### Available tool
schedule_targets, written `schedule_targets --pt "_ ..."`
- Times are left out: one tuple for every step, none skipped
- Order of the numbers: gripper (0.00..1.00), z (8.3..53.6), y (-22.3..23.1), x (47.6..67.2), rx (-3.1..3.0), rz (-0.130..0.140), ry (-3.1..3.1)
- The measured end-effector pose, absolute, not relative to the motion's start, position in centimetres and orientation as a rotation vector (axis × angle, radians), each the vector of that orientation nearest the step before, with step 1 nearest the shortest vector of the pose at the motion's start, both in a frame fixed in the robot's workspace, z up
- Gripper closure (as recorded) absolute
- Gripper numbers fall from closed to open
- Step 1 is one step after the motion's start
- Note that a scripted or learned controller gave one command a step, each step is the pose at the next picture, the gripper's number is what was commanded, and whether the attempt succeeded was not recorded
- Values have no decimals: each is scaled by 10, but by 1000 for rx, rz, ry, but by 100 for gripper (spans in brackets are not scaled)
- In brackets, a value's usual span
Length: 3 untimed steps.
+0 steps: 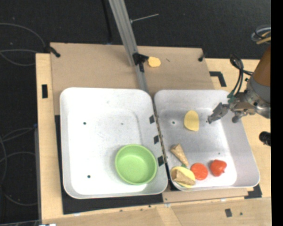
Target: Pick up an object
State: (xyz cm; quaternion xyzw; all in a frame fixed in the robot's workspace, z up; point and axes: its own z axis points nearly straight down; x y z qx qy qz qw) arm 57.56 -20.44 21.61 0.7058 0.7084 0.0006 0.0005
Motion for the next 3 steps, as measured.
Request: schedule_targets --pt "0 216 -204 576 2216 2 2225" --pt "0 172 -212 572 2223 -6 2220" --pt "0 130 -211 569 2224 -6 2219"
